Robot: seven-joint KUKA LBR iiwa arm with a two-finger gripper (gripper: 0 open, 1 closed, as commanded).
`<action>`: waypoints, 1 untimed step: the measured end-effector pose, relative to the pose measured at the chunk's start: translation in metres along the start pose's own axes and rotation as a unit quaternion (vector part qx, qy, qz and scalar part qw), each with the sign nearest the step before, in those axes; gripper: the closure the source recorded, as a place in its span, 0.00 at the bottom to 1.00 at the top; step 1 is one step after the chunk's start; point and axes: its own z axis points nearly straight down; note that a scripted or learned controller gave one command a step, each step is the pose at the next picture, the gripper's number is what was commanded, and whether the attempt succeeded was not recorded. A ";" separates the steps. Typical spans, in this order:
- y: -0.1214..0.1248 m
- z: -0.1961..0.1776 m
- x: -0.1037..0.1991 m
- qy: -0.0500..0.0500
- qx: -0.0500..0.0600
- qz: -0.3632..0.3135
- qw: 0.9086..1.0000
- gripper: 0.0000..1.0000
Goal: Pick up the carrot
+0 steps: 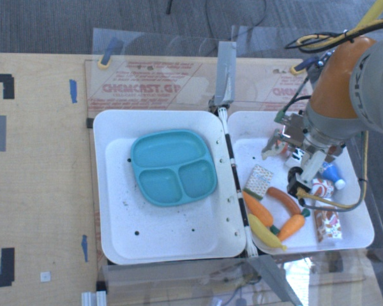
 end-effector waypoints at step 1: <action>-0.016 0.090 -0.047 0.005 -0.006 -0.081 0.997 0.00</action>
